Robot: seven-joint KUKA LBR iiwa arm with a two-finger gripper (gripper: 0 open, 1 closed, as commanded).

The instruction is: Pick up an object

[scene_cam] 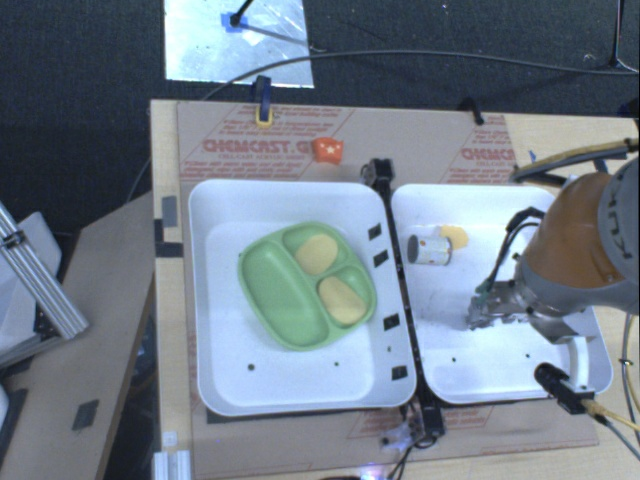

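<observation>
Tabletop (250,138): end effector (487,308) low on right bin (450,378) floor, grip state indeterminate; white cup (430,248) sits apart toward far edge—likely empty close.

**Room to move in the two bins**

We see the left bin (215,298) mostly taken up by a green divided plate (275,293), leaving bare floor only along its walls. In the right bin (470,383) a small white can (430,249) lies near the far left corner; the near floor is open, though the arm (580,253) overhangs the right side.
</observation>
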